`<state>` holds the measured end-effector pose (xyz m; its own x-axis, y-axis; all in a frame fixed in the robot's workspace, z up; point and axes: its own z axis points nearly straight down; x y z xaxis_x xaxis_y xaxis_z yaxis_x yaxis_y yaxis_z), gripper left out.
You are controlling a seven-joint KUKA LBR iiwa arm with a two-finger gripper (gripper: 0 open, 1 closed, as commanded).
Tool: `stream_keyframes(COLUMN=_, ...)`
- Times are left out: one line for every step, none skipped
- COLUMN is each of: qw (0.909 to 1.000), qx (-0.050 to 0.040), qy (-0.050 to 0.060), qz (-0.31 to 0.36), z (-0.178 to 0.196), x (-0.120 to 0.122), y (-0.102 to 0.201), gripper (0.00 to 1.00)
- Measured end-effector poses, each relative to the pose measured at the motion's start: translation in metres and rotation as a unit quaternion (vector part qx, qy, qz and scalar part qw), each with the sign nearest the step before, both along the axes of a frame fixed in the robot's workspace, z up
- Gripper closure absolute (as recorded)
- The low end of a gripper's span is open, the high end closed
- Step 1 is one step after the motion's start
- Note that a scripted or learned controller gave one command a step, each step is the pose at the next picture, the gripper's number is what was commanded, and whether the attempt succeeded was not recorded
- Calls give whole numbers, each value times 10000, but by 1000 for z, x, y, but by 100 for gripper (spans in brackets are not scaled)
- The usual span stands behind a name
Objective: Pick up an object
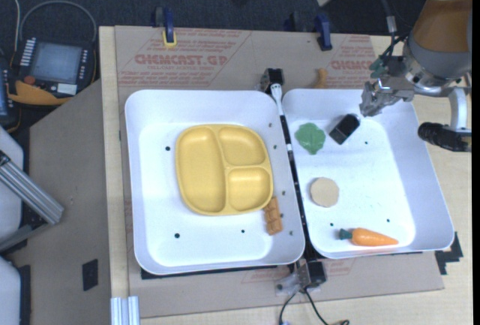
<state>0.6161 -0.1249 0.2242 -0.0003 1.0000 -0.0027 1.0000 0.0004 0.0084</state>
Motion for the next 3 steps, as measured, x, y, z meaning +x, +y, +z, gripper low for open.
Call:
stream_keyframes(qw=10000, qx=1, qy=2, qz=4, z=46, x=8, y=0, gripper=100)
stream_keyframes(qw=10000, qx=23, qy=61, qz=21, z=36, x=-15, y=59, gripper=100)
stream_keyframes(qw=10000, qx=27, qy=68, qz=23, z=21, x=-41, y=107, gripper=100)
